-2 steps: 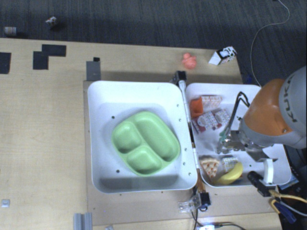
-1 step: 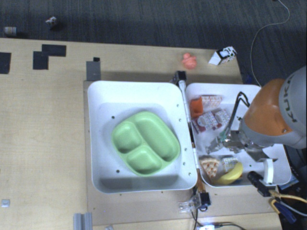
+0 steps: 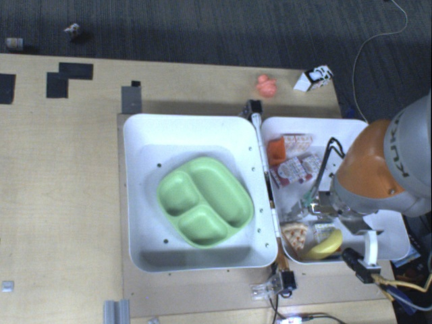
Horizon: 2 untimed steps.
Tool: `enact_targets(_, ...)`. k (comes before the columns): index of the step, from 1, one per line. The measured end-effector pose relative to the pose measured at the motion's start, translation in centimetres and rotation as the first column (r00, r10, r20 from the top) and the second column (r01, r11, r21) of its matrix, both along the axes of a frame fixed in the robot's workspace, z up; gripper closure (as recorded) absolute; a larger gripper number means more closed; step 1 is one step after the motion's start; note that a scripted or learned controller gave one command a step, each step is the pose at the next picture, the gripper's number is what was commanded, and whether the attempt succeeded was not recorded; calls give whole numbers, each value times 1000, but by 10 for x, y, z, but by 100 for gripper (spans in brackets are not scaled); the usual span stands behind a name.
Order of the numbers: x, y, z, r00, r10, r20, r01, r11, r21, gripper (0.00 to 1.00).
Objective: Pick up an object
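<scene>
I'm low in the white plastic rt bin (image 3: 351, 124), yellow banana (image 3: 325, 244) just below-left of me; jaws' state: can't tell. Nothing visibly lifted yet, pick still pending.

The arm (image 3: 385, 171) hides the pincer and much of the right bin (image 3: 297, 128).

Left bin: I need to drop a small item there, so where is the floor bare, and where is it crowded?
In the left bin, bare floor runs along the far wall and left wall around the green divided plate. The right bin is crowded: packets, a banana, and the arm over it.
</scene>
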State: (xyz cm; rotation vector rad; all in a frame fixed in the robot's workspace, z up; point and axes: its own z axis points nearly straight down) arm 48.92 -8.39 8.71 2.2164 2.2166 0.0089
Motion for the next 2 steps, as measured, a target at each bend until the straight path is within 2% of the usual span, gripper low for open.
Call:
enact_targets(1,3,0,12,1000,2,7,-2,1000,-1,100)
enact_targets(2,3,0,12,1000,2,7,-2,1000,-1,0)
